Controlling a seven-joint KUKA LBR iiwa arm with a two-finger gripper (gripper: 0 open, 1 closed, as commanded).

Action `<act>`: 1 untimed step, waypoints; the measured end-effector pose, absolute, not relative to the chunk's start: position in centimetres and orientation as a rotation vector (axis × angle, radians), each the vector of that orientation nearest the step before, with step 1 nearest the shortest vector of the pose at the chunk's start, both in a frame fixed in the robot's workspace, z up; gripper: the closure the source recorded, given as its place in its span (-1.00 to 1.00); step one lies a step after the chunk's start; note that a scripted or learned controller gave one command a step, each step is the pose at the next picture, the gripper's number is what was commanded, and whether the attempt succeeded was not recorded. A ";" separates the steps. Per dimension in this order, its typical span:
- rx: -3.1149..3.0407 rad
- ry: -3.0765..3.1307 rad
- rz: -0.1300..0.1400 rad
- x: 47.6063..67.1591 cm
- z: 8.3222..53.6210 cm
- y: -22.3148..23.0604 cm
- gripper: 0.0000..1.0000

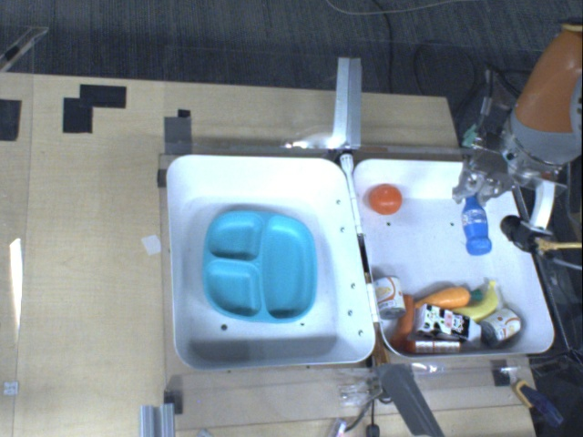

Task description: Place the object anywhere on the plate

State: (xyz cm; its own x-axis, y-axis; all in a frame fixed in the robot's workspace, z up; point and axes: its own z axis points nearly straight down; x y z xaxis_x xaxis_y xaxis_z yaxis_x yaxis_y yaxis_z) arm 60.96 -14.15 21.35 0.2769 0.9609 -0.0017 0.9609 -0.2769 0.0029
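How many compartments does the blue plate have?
3. The blue plastic divided plate in the left white bin has two small sections on its left and one large section on its right.

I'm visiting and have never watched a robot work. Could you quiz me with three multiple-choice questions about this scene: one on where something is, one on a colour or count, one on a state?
1. Where is the blue plate?
A. left bin
B. right bin
C. on the bench outside the bins

2. What colour is the ball?
A. green
B. orange
C. white

3. How does the plate look?
A. stacked with toys
B. upside down
C. nothing on it

Answers:
1 A, it lies in the left bin.
2 B, it is orange.
3 C, its three compartments are bare.
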 end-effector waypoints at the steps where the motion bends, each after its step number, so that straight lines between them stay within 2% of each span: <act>1: 2.438 1.980 0.001 58.6 18.3 -8.0 1.00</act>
